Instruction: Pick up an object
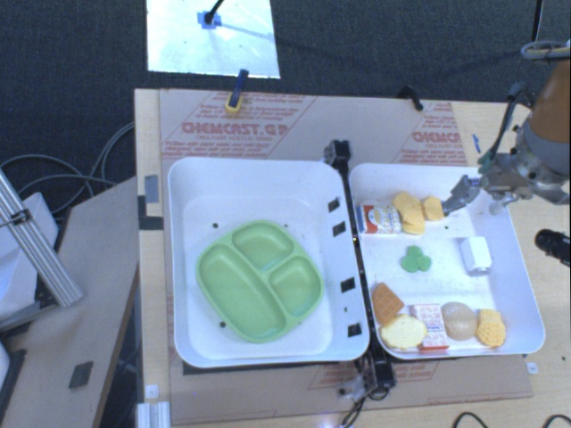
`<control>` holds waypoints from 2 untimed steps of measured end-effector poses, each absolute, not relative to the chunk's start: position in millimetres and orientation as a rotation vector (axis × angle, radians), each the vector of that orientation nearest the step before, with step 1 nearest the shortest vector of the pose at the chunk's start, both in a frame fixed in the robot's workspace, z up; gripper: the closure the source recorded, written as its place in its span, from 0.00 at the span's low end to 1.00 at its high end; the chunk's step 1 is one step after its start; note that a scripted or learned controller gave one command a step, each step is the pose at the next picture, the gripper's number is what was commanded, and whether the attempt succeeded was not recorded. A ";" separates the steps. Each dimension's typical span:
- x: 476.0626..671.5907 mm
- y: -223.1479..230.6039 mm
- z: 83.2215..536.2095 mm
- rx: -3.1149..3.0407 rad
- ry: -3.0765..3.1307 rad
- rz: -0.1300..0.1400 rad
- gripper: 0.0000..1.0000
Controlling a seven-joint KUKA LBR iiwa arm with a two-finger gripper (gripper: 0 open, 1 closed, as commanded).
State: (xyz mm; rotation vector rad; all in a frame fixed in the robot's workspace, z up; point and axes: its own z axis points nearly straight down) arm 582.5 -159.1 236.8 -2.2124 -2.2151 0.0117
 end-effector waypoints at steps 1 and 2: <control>584.5 -158.7 242.6 -2.215 -2.224 0.003 0.00; 583.4 -158.2 176.2 -2.214 -2.218 0.007 0.00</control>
